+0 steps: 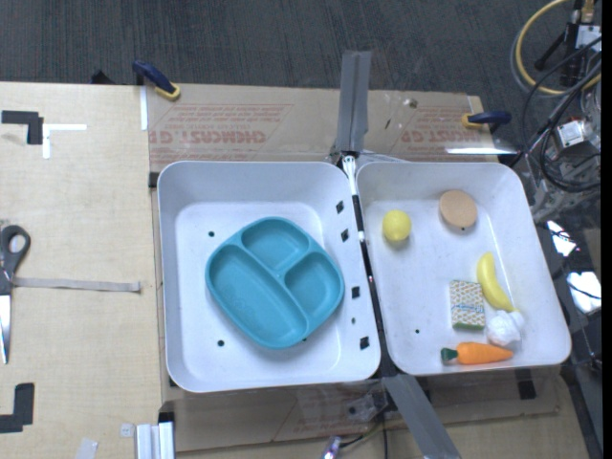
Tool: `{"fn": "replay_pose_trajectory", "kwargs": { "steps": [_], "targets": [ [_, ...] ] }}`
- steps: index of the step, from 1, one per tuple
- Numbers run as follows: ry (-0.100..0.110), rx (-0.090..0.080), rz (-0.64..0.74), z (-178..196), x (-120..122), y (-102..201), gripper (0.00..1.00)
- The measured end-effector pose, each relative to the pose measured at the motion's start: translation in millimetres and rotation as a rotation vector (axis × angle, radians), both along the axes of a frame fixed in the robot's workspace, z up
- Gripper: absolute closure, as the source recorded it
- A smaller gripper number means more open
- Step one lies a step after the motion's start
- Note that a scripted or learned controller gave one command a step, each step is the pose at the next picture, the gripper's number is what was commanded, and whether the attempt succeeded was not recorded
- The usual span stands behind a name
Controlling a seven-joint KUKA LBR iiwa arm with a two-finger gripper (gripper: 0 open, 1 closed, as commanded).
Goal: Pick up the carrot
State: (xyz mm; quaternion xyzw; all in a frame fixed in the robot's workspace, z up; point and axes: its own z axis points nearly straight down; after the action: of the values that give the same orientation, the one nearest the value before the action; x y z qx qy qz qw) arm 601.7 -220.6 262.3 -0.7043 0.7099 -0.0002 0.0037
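Observation:
The carrot [478, 354], orange with a green stub at its left end, lies flat along the front wall of the right bin [421, 352]. A white crumpled object [505, 329] touches it from behind on its right side.
In the right bin also lie a banana [493, 283], a small patterned box [467, 304], a yellow lemon [397, 226] and a tan round piece [458, 209]. The left bin [182, 285] holds a blue divided plate [275, 281]. Cables [564, 94] hang at the right.

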Motion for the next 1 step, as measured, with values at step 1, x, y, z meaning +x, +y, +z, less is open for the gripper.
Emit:
{"fn": "replay_pose_trajectory", "kwargs": {
  "steps": [1],
  "targets": [
    [0.0, 0.0, 0.401, -10.8, 15.9, 11.1, 1.0]
  ]
}}
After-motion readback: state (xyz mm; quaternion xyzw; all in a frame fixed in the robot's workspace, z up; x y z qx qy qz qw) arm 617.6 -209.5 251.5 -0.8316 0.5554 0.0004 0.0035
